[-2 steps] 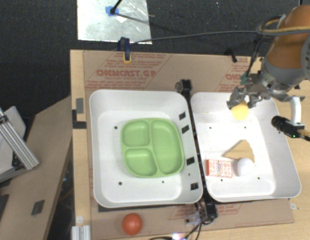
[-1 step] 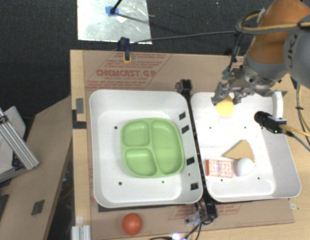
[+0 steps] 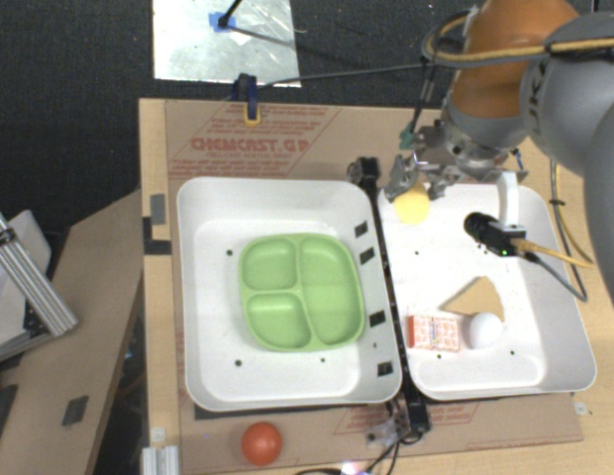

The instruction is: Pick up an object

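Observation:
My gripper [image 3: 418,180] hangs over the far left corner of the right bin [image 3: 555,349]. A small yellow round object [image 3: 412,207] shows directly under the gripper tip, touching or nearly touching it; whether it is gripped or lying on the bin floor I cannot tell. Nearer the front of the same bin lie a tan wedge [image 3: 477,294], a white ball [image 3: 483,330] and a small red-and-white box [image 3: 433,332], all well apart from the gripper.
The left bin [image 3: 213,364] holds a green divided plate [image 3: 300,290]. An orange ball [image 3: 261,442] rests on the bench in front of the left bin. Black clips line the wall between the bins [image 3: 378,265].

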Robot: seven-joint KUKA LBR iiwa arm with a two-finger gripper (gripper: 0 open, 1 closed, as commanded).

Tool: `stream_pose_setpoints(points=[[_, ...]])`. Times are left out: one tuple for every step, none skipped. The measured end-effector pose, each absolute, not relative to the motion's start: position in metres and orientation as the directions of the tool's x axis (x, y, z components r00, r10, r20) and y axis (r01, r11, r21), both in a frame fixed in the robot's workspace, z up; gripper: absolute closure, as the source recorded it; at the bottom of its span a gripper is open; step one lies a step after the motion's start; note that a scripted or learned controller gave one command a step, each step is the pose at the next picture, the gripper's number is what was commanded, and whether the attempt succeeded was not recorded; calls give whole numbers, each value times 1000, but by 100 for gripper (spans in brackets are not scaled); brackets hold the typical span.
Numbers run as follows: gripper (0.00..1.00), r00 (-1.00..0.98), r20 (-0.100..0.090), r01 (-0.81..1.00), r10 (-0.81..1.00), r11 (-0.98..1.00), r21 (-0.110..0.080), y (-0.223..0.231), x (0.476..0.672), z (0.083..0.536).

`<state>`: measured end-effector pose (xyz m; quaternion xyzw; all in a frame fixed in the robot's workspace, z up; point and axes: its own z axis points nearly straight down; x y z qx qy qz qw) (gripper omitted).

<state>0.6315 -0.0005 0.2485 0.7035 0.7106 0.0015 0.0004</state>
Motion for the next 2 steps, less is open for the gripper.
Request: stream_pose_setpoints(points=[[100,-9,1,1000,1000,9,2,55,645,232],[100,-9,2,1000,1000,9,3,105,662,223]])
